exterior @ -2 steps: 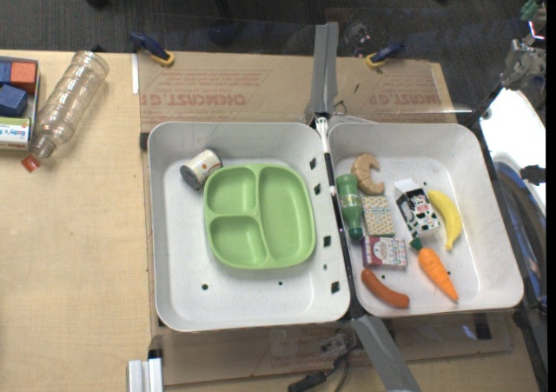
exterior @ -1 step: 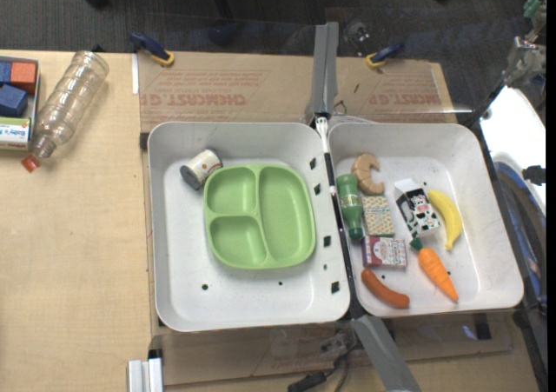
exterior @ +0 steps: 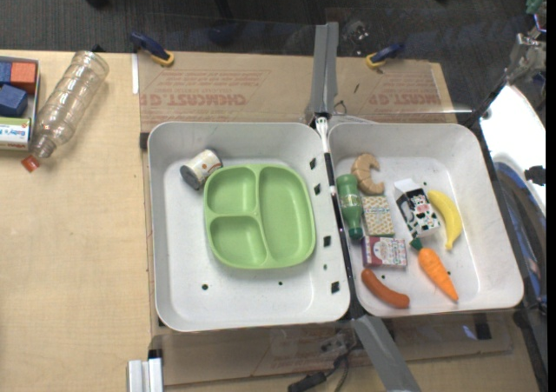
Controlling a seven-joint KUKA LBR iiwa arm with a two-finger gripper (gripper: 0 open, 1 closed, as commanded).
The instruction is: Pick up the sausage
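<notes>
- Camera view, right bin [exterior: 488,270]: the sausage [exterior: 385,289] lies flat at the front-left of this bin, near the front wall. It is red-brown, with one end pointing back-left and the other front-right.
- A small maroon box [exterior: 385,252] sits just behind the sausage, very close; I can't tell if they touch.
- The carrot [exterior: 437,272] lies to the sausage's right, apart from it, tip toward the front wall.
- Further back, a green bottle [exterior: 350,205] lies along the left wall with a tan patterned box [exterior: 377,215] beside it and a croissant [exterior: 369,173] behind them.
- A cow-print carton [exterior: 415,208] is mid-bin, with the banana [exterior: 446,216] just to its right.
- Left bin [exterior: 174,253]: a green divided plate [exterior: 260,214] sits in the middle, and a small can [exterior: 201,168] lies on its side at the back-left, just beside the plate's corner.
- Counter [exterior: 78,251]: a clear plastic bottle [exterior: 66,100] lies at far left next to a box of blocks [exterior: 17,99]. Cardboard [exterior: 261,86] lies behind the bins.
- My tool: apart or together, I cannot tell. Nothing is touching the sausage.
</notes>
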